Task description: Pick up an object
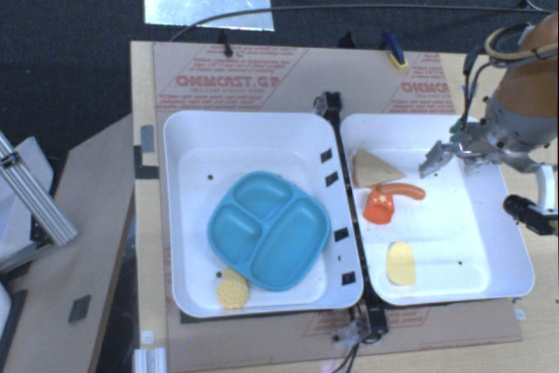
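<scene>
In the camera view, the tabletop [105,179] carries two white bins side by side. The left bin [188,135] holds a blue divided plate [268,229] and, just beside its lower left edge, a yellow corn cob [232,288]. The right bin [507,266] holds a tan wedge [376,166] near its upper left corner, an orange sausage [404,191] just below that, a red-orange pepper [378,207] touching the sausage's left end, and a pale yellow piece [401,263] lower down. The arm [524,92] reaches in from the right; the tool [434,162] hangs over the right bin, just right of the wedge, its fingers a little apart with nothing between them
</scene>
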You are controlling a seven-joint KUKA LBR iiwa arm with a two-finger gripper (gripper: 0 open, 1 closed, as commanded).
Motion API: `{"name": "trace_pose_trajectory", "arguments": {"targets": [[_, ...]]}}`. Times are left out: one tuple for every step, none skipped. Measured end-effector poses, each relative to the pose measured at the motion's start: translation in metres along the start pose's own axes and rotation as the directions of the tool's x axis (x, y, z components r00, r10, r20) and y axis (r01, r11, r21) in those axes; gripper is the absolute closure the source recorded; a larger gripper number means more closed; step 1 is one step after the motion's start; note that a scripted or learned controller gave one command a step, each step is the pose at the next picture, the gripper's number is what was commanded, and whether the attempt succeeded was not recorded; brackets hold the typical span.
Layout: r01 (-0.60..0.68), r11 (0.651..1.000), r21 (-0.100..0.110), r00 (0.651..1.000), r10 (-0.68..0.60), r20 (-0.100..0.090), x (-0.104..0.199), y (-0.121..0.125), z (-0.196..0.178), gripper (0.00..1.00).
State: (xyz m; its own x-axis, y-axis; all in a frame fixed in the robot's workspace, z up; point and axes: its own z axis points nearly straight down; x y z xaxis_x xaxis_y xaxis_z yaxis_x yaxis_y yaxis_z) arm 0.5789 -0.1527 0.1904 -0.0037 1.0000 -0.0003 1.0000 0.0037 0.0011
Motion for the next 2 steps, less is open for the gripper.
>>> {"name": "trace_pose_trajectory", "arguments": {"targets": [[-0.001, 1.0, 0.002, 1.0, 0.001, 0.0, 0.002, -0.003, 0.042, 0.0], [-0.002, 1.0, 0.004, 1.0, 0.002, -0.001, 0.007, -0.007, 0.104, 0.0]]}}
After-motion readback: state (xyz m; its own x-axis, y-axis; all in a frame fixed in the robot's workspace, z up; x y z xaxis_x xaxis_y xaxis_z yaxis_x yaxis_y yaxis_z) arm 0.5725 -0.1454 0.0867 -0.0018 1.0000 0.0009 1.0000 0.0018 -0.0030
